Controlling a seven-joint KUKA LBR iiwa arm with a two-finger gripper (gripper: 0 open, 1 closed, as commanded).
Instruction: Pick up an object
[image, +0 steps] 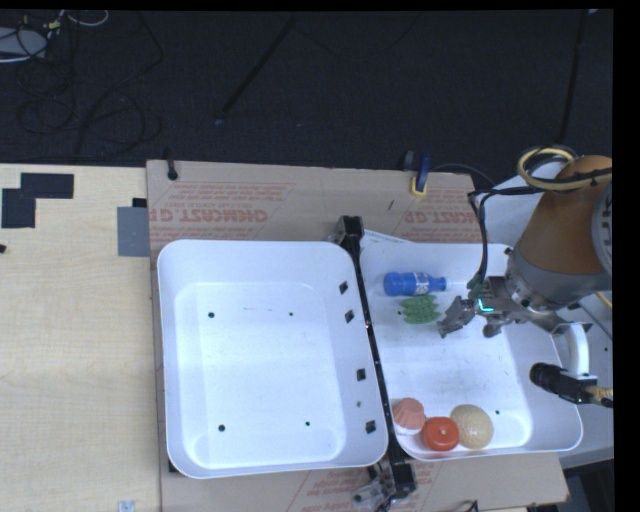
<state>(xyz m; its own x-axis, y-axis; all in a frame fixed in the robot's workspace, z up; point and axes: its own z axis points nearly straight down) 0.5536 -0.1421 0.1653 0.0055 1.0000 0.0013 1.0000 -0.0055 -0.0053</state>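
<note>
A bench covered with printed cardboard (300, 200) carries two shallow white bins side by side, with dark floor and cables behind. The left bin (180, 300) has nothing to pick in it. The right bin (560, 435) holds everything: a blue bottle (412, 284) lying on its side near the far edge, a small green object (421, 309) just beside it toward the bin's middle, and, along the near edge, a pink item (408, 411), a red tomato-like ball (440, 433) and a pale round item (472, 425), bunched together and touching.

The arm (565, 235) reaches in over the right bin's far right part, and its gripper (458, 316) hangs just beside the green object, on its right. Whether its fingers are spread or pressed together cannot be told; nothing shows between them.

The green object seems the likely target. The risk is crowding: it lies close to the bottle, so a descending finger could land on the bottle, roll it, or nudge the green object aside. It is small and irregular, so a pinch that closes off-centre may well slip off it and come up with nothing.
</note>
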